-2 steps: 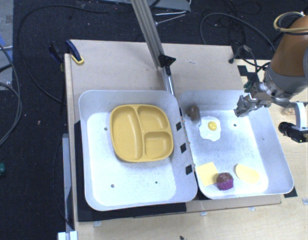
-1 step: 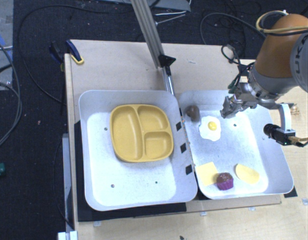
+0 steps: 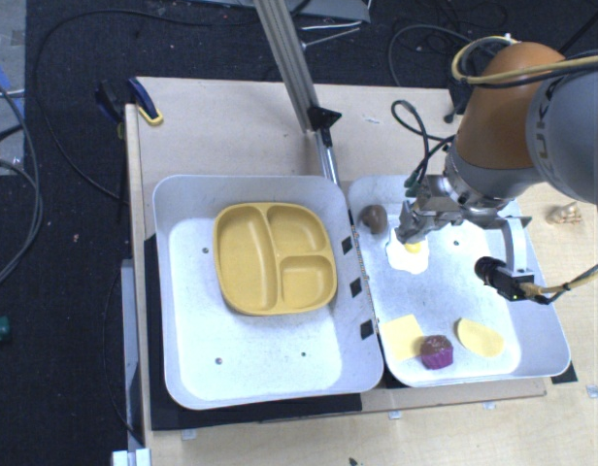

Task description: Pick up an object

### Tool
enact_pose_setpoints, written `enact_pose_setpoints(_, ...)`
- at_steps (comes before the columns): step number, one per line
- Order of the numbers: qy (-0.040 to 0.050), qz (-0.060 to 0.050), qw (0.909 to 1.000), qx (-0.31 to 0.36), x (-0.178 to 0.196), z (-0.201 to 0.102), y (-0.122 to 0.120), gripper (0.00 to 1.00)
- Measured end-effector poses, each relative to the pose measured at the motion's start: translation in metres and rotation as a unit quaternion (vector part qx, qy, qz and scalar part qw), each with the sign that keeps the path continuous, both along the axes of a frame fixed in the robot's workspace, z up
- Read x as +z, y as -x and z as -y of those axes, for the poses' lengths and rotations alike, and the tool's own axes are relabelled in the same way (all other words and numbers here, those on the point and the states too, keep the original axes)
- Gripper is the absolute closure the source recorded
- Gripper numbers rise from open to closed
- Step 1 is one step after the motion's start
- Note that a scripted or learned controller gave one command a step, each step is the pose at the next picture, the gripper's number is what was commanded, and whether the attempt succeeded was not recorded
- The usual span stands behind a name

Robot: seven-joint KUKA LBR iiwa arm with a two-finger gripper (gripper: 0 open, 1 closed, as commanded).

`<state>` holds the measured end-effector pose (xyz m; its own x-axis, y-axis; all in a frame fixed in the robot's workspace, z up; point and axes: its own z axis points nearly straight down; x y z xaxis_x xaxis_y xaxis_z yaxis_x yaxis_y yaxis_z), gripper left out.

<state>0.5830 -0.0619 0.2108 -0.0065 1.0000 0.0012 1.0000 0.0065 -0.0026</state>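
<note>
Overhead, the grey arm with its orange band (image 3: pixel 508 85) reaches in from the right and hangs over the right-hand white bin (image 3: pixel 542 343), its gripper (image 3: pixel 412 233) low above a fried-egg-shaped toy (image 3: pixel 409 256), white with a yellow centre, near the bin's upper left. The tool's body hides the tips, so how wide they stand, and whether anything sits between them, cannot be told from this angle. A small brown rounded object (image 3: pixel 374 218) lies just left of the gripper, close to the bin's left wall. Along the bin's near side rest a pale yellow square piece (image 3: pixel 400 335), a purple object (image 3: pixel 436 351) touching or just beside it, and a yellow oval piece (image 3: pixel 481 337) a little to the right. The left-hand white bin (image 3: pixel 187 357) holds a yellow divided tray (image 3: pixel 276 257) with three compartments, lying flat.
</note>
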Motion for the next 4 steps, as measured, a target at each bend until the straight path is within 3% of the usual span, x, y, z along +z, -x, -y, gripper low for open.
enact_pose_setpoints(2,-0.0002,0.0,1.0,0.0,-0.001,-0.096,0.039,1.0)
enact_pose_setpoints(3,-0.0002,0.001,1.0,0.001,0.004,-0.15,0.041,1.0)
enact_pose_setpoints(4,0.0007,0.001,1.0,-0.002,0.004,-0.146,0.041,0.0)
